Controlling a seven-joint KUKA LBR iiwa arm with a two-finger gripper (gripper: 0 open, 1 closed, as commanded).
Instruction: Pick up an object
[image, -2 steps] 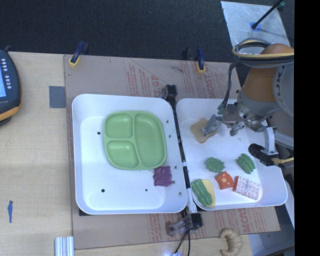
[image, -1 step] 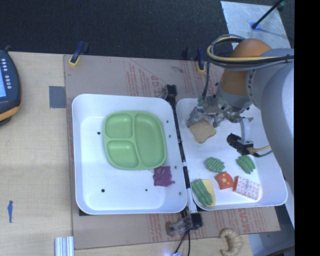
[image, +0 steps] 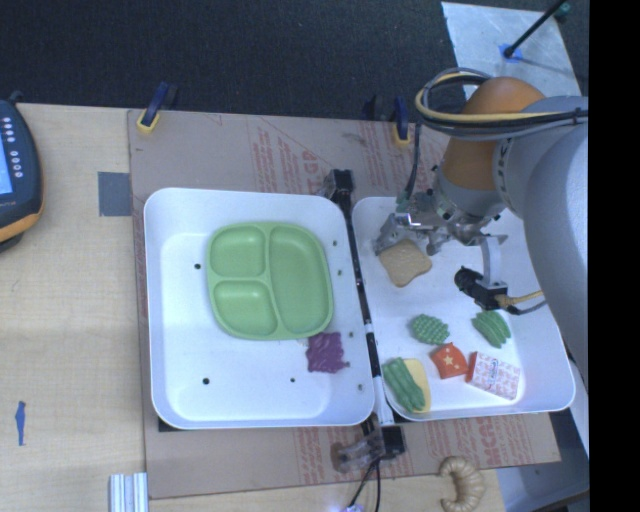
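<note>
Gripper (image: 405, 238) sits right over the toast slice (image: 405, 264), which lies just below and toward the divider side. Can't tell if the claw is spread or pinching; toast's long axis runs roughly diagonal.

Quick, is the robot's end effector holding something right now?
End effector: over the bread slice in the right bin; a hold cannot be told.

Arm (image: 555, 190): we see broad, smooth grey casing, rounded.
Band (image: 495, 105): orange dome-like ring just above the wrist.
Cable (image: 450, 85): black and yellow-edged loop arcing beside the orange band.
Gripper (image: 415, 232): dark and silvery metal parts below the band; we cannot make out fine detail.
</note>
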